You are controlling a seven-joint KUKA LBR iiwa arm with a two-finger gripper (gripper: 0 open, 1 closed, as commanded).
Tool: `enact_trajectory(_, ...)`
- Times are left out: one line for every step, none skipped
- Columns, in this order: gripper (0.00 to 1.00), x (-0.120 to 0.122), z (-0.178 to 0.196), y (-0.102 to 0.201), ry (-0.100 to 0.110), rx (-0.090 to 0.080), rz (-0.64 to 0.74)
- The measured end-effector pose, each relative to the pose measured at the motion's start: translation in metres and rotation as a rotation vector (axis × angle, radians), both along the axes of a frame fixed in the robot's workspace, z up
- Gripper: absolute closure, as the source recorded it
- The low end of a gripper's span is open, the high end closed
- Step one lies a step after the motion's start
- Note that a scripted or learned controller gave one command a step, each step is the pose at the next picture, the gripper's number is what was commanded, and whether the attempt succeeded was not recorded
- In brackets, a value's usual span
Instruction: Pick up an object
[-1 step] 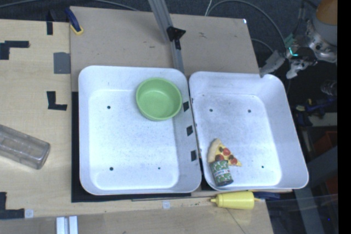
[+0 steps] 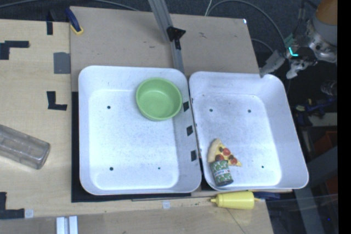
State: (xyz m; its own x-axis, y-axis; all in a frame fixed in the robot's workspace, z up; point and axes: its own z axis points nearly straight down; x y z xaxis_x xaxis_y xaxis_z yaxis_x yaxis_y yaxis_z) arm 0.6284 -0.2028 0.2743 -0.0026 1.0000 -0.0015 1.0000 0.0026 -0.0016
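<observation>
gripper (image 2: 299,63) far right, beyond right white bin (image 2: 274,118), finger gap: cannot tell | small green can with pizza-slice toy (image 2: 222,161) lies near-left of it (long axis near-far) | light green plastic bowl (image 2: 159,98) farther left

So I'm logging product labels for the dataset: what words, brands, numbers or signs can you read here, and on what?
None can be read.
Green can in the right bin: its label has print, too small and blurred to read.
Pizza slice toy, yellow bottle and green bowl: no text visible.
Black tape marks on the bench: shapes, not letters.
</observation>
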Motion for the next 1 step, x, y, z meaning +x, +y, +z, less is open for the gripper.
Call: enact_trajectory(0.0,0.0011,-0.0453,0.0063,0.004,0.001,0.0)
